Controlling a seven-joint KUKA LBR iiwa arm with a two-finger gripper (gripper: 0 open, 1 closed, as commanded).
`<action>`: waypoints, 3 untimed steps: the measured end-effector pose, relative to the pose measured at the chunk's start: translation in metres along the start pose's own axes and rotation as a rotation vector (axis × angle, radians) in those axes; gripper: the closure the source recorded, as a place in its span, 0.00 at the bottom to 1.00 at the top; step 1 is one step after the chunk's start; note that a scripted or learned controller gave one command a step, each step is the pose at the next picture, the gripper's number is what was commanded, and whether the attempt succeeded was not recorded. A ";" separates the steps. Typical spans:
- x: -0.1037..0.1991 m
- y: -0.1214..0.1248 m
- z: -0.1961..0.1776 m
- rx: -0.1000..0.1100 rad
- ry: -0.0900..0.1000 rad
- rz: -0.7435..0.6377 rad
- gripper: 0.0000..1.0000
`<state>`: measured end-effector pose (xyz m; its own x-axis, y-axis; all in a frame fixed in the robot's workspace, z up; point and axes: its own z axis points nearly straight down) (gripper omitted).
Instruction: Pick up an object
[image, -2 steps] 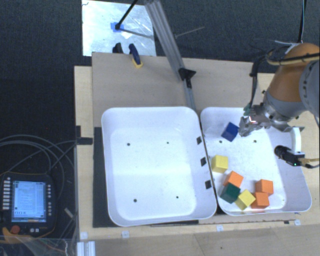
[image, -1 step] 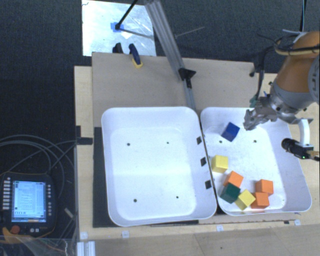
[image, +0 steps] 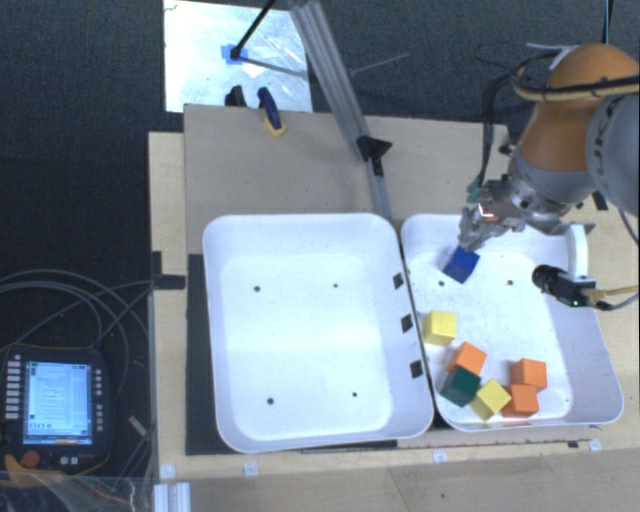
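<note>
The grey arm (image: 575, 130) with its orange band is seen reaching in from the right, bent down over the upper part of the right bin (image: 590, 330). The gripper (image: 470, 243) is pointed down and to the left, and a blue block (image: 461, 265) is seen at its fingertips, tilted on a corner; the fingers appear closed against its upper edge, so the block looks to be held, though the contact itself is partly hidden by the wrist.

Lower in the same bin a cluster of blocks is found: a yellow block (image: 440, 327) nearest the dividing wall, an orange block (image: 468, 357) just below it, a dark green block (image: 461, 385) touching that, a second yellow block (image: 492, 398), and two orange blocks (image: 524, 387) side by side at the right. These lie well apart from the gripper. The left bin (image: 215, 300) is beside it. A pendant with a lit screen (image: 55, 405) is lying off the bench at the left.

The blue block is plain, matte and cube-shaped, and is located near the upper left corner of the right bin.
</note>
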<state>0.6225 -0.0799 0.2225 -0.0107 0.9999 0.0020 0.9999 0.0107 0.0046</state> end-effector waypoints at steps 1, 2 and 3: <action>0.049 0.004 -0.012 0.001 0.000 0.000 1.00; 0.103 0.014 -0.025 0.000 0.001 -0.001 1.00; 0.156 0.028 -0.036 0.000 0.001 -0.001 1.00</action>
